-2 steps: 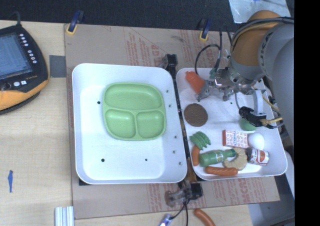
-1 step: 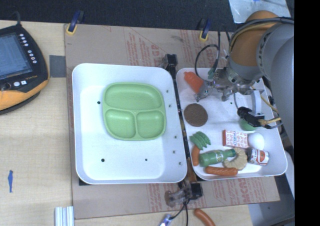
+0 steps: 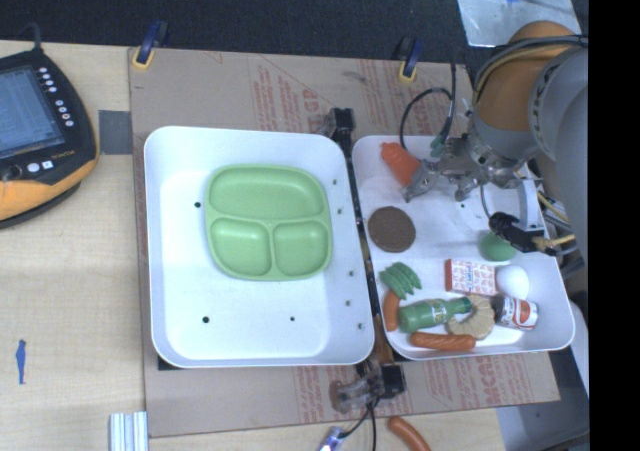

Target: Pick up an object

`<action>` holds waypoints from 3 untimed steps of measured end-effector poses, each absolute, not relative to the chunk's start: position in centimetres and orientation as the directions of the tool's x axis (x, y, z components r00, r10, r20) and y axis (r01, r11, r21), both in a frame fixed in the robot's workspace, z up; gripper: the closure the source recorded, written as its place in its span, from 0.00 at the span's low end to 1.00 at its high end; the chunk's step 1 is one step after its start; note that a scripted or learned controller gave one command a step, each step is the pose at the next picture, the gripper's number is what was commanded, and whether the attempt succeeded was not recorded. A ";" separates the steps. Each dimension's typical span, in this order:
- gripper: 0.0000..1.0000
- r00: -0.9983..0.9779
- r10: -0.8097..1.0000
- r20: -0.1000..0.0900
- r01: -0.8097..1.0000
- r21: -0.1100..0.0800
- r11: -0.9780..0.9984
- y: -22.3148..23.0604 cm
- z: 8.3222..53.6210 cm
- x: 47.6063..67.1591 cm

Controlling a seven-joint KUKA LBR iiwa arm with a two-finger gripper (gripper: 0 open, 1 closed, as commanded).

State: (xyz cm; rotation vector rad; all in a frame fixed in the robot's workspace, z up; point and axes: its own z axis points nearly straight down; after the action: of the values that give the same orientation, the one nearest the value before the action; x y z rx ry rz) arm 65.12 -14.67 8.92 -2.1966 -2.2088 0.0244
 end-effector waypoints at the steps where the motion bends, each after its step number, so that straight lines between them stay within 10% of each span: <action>1: 0.00 -0.004 1.000 0.007 1.000 -0.027 0.005 -20.0 9.0 65.2; 3: 0.00 -0.004 1.000 0.002 1.000 -0.029 0.004 -16.5 8.8 65.0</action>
State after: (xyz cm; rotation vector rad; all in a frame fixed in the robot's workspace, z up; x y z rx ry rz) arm 65.03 -16.54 8.80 -2.2016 -2.2098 0.0304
